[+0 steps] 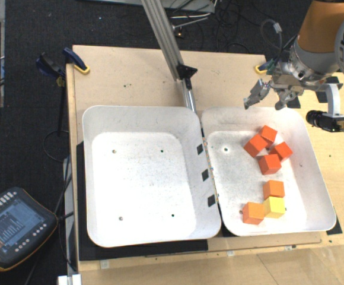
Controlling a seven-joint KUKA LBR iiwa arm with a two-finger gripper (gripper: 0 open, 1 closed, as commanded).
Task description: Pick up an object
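Your pincer (271, 95) hangs open and empty; the orange blocks (267, 149) just below it look light, rigid: grip across flat opposite faces.

Two shallow white bins sit side by side — the left bin (139, 174) and the right bin (305, 200). Against the right bin's far wall lie four orange blocks (269, 162) bunched together; nearer its front wall, two more orange blocks (253, 212) — six altogether — and one yellow block (275, 207).
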